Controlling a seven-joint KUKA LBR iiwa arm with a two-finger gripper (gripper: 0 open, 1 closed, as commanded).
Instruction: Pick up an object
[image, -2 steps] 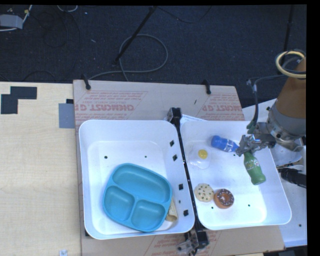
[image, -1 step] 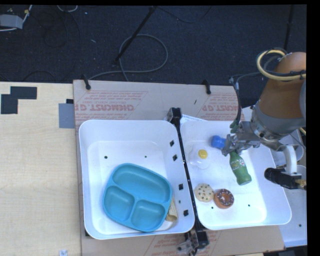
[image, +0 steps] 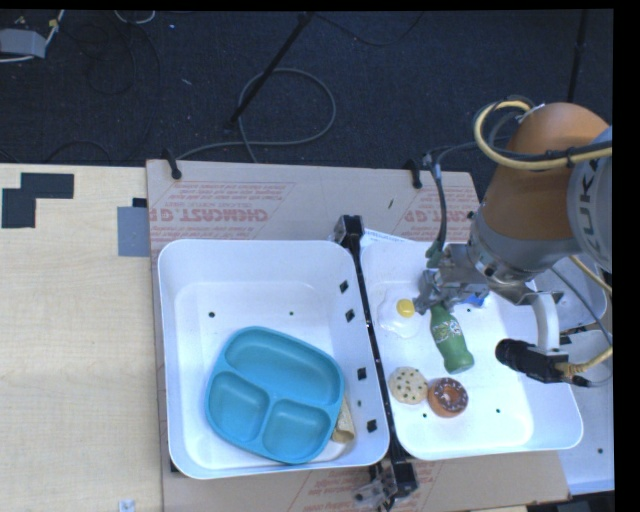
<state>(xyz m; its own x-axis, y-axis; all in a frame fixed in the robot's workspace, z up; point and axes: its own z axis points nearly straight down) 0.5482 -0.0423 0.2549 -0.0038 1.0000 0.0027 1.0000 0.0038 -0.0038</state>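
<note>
Orange band (image: 545, 170) of the arm sits highest over the bench, so closest to the lens, above the right bin (image: 500, 425). Likely target, judged by proximity: green bottle (image: 452, 342), lying on its side on that bin's floor about mid-bin, neck pointing up-view toward the gripper (image: 441, 297), base toward the donut (image: 447, 397). Gripper hangs over the neck end and overlaps it in this view; contact versus a gap above cannot be resolved from the slanted look-down. Gripper state: cannot tell whether released or clenched, as the wrist body masks the working end; nothing is visibly held. Step in hand, as judged: descent and closure on the bottle. To do it well, close across the bottle's narrow width, not along its length. Take it nearer the body than the tapering neck so it does not slip out. Come down square, since a round bottle probably rolls under a glancing touch. Neighbours: small yellow-and-white piece (image: 404, 312) just beside the neck, on the divider side; cookie (image: 407, 385) next to the donut, both near the base. Left bin (image: 200, 300) holds a blue divided plate (image: 275, 392), well apart, with a tan scrap (image: 344, 428) at its lower right edge.
</note>
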